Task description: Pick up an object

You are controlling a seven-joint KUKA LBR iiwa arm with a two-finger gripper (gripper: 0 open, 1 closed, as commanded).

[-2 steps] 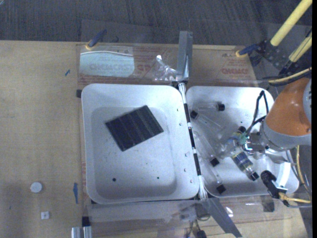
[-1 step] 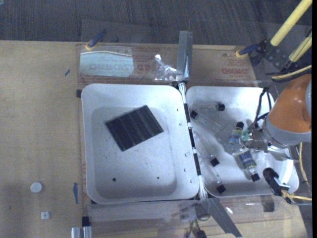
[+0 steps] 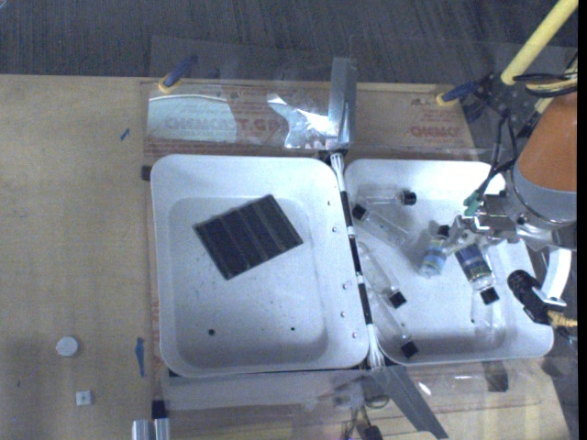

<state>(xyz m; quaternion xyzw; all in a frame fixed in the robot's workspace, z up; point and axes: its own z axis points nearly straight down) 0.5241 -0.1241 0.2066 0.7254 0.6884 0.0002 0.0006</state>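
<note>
Several clear plastic bottles (image 3: 383, 211) with black caps, lying on their sides, scattered in the right bin (image 3: 440, 342)

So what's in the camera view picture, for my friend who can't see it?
A grey and orange robot arm reaches over the right white bin, which holds several small clear bottles with dark caps. The left white bin holds one dark ridged rectangular pad.

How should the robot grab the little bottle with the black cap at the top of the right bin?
Grip the bottle across the middle of its clear body, coming straight down. It lies flat on its side, cap pointing right, so the long sides are free and the fingers should close across its narrow width.
</note>
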